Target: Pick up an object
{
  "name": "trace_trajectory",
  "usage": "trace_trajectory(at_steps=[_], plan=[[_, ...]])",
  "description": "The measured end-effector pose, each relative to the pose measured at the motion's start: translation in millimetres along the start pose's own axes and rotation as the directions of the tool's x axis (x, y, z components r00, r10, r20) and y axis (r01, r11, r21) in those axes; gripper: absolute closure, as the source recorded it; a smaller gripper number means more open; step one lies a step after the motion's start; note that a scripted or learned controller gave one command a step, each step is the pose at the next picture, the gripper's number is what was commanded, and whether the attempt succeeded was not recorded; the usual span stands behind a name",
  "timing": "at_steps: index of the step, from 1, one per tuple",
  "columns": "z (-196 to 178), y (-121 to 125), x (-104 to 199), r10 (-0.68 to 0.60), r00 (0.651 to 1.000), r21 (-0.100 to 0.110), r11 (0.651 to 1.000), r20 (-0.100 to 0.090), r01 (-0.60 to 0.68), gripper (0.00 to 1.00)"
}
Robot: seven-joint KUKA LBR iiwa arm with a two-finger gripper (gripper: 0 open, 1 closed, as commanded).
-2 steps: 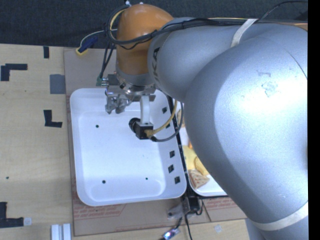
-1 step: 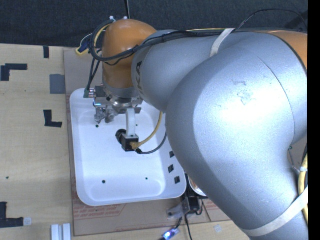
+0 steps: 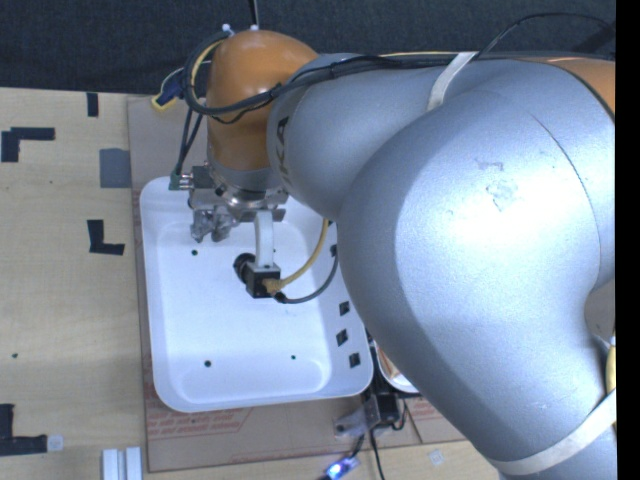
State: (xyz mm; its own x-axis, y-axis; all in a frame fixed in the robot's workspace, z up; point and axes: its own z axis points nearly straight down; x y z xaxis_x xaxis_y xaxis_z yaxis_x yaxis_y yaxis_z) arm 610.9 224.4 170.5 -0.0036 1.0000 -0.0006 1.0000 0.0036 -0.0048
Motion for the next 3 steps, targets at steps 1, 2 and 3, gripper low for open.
trace_trajectory(at_steps=[1,2,3], plan=[[19,15,9,0.000,1.000,-0.002,1.000,0.000,0.000,1.00],[45,58,9,0.001,1.000,-0.003,1.000,0.000,-0.001,1.00],[39,15,8,0.003,1.000,0.000,1.000,0.001,-0.003,1.00]])
